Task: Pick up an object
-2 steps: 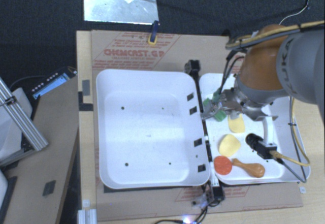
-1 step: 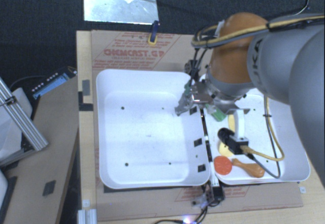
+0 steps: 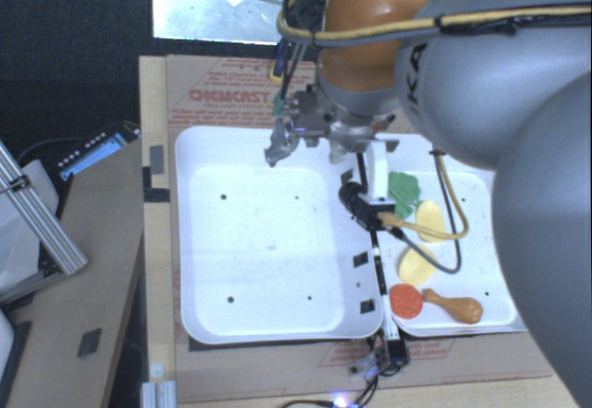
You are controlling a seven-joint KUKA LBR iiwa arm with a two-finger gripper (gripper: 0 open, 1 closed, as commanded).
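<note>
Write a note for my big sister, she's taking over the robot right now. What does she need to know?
Gripper: hanging over the far edge of the left bin, nothing seen between its fingers; open or shut is unclear.
Things: all in the right bin. A green piece sits farthest back, two yellow pieces lie in the middle, and a red piece and an orange-brown drumstick shape lie nearest.
Done: nothing picked up yet.
Left: move to the right bin, grab one thing, lift it.
</note>
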